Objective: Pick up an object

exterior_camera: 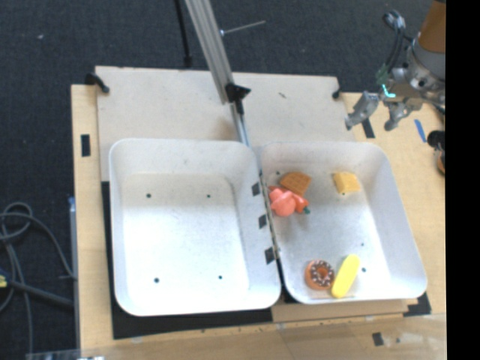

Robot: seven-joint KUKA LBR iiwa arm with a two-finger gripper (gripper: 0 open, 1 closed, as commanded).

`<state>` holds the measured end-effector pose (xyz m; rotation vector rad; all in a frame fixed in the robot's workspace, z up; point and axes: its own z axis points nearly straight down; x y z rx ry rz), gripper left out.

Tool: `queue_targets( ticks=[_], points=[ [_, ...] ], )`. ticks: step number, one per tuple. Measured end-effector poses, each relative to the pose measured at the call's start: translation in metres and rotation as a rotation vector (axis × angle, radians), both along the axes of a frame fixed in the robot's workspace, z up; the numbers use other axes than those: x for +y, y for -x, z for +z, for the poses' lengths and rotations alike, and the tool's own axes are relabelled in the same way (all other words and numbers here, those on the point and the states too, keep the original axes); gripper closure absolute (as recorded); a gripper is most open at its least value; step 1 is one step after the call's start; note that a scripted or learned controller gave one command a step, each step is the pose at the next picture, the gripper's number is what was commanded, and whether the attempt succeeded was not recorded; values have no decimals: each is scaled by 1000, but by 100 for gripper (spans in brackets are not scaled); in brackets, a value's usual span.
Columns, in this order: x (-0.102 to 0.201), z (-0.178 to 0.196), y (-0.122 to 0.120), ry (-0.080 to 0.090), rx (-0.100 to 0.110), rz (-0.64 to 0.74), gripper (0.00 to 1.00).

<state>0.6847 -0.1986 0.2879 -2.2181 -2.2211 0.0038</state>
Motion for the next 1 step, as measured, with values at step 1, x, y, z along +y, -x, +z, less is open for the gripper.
queue_targets(
  ticks=[1],
  points=[
    [0,3,-1,3,-4,4,0]
  ],
)
